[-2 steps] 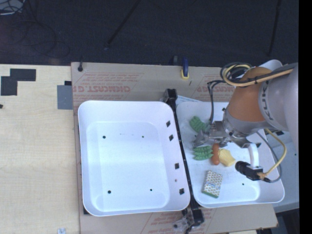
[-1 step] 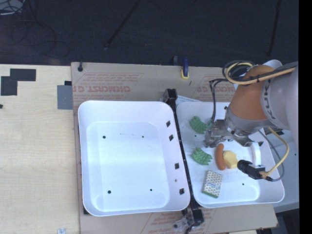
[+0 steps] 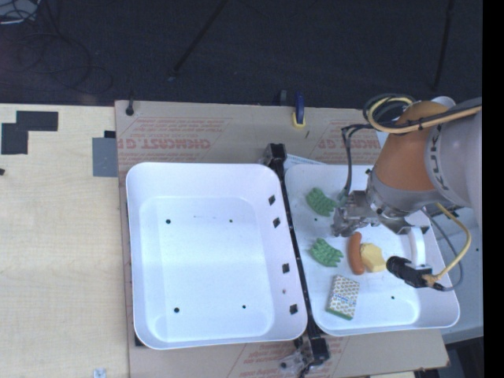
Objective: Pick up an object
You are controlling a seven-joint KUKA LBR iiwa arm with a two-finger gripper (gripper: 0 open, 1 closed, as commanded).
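A: Two fingers on that gripper [image 3: 344,220], and I couldn't tell whether they stood wide or narrow; the wrist hid them. Nothing showed between them.

B: Where was it, then?

A: Low in the right bin [image 3: 378,321], in the gap between the far green piece [image 3: 320,201] and the near green piece [image 3: 324,252]. Just to its right lay the orange sausage-shaped toy [image 3: 356,253], touching a yellow piece [image 3: 372,257]. Nearer the camera lay a patterned green-and-white packet [image 3: 343,297], apart from the rest.

B: So which step?

A: I judged it the reach, with the grasp not yet made. Any of those things would serve the task. The next move, I'd say, called for settling over one piece and closing squarely, and the green ones looked soft and lumpy, apt to slip out.

B: And around it?

A: The left bin [image 3: 205,321] sat beside it, the two touching along a black clip strip. Both rested on a brown cardboard sheet [image 3: 197,136] on the pale wooden surface [image 3: 55,250]. Cables [image 3: 441,278] looped off the arm at the right. The far side of the room was dark, with cords faintly visible.
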